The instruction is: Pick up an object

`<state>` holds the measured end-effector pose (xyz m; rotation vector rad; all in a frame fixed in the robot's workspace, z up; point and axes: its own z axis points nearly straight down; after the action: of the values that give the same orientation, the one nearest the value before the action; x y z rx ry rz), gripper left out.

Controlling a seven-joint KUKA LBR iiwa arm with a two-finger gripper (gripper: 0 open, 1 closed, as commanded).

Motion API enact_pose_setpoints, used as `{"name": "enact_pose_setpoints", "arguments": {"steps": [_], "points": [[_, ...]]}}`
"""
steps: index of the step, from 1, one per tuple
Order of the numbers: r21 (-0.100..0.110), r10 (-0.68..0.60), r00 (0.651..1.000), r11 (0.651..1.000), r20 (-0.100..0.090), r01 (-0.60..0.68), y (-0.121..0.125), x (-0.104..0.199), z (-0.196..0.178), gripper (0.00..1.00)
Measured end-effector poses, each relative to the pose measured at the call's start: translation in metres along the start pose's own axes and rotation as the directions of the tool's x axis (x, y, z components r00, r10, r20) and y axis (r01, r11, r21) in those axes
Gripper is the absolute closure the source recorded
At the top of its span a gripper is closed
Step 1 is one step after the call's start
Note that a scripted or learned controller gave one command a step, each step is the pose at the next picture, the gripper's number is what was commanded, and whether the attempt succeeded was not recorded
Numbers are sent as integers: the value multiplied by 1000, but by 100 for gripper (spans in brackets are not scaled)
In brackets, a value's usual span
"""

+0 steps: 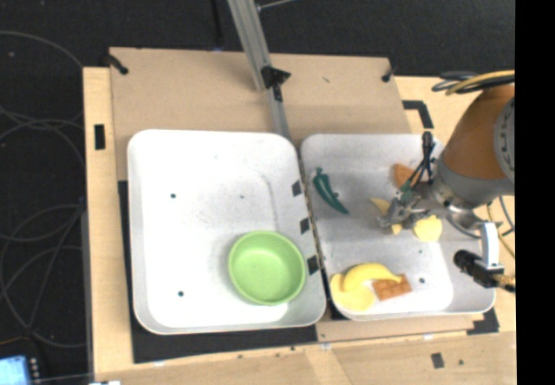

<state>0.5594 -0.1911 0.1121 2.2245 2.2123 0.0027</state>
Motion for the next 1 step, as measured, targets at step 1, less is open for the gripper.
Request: {"name": "enact_pose_setpoints", "arguments": {"steps": [1], "points": [[-2, -7, 1000, 1000, 0, 7, 8, -6, -47, 100]]}}
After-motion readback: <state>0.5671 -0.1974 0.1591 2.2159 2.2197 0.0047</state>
